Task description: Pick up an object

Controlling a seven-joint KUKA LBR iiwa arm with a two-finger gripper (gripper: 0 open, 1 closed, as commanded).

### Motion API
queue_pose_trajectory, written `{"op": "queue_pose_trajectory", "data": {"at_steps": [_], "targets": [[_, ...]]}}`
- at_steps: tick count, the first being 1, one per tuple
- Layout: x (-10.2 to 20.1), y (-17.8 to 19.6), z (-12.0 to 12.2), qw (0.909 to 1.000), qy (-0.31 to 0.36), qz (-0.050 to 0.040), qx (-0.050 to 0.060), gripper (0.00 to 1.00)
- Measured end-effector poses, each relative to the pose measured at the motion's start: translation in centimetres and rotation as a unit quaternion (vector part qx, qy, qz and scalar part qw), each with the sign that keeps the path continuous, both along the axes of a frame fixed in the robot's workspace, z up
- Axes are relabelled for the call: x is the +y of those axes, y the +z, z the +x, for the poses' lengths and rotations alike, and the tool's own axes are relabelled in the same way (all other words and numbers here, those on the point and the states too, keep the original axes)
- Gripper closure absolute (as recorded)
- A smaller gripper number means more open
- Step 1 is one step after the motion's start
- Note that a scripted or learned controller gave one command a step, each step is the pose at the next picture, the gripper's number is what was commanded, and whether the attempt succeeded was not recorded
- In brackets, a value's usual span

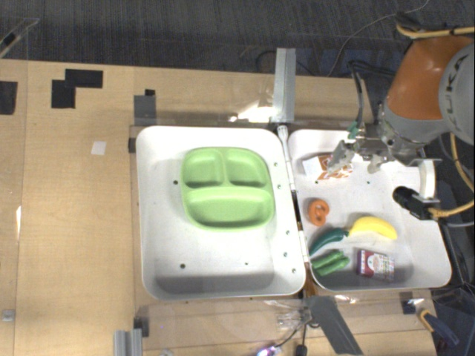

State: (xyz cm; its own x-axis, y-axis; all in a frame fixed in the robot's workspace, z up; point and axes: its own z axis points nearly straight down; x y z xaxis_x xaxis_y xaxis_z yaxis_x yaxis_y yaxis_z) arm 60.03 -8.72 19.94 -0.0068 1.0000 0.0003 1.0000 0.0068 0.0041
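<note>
A small orange-and-white packet (pixel 332 167) lies near the back left corner of the right bin (pixel 438 269), and the gripper (pixel 343 156) is set directly over it, presumably because it was chosen as the target. Whether the fingers are apart or together cannot be told. Nothing is seen gripped. Further forward lie an orange round piece (pixel 318 211), a banana (pixel 373 228), green pods (pixel 328 251) and a dark can (pixel 375 264). A green divided plate (pixel 225 186) sits in the left bin (pixel 159 221).

wooden bench (pixel 67 221), two white bins (pixel 159 273)
</note>
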Motion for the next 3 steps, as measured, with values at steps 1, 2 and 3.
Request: {"op": "queue_pose_trajectory", "data": {"at_steps": [1,2,3], "targets": [[-0.5,-3.6,2.7,0.9997,-0.024,0.0003,0.000,0.00],[-0.8,-9.4,-3.1,0.9864,-0.165,0.0010,0.000,0.00],[-4.4,-6.0,-6.6,0.9978,-0.066,0.0002,0.000,0.00]]}}
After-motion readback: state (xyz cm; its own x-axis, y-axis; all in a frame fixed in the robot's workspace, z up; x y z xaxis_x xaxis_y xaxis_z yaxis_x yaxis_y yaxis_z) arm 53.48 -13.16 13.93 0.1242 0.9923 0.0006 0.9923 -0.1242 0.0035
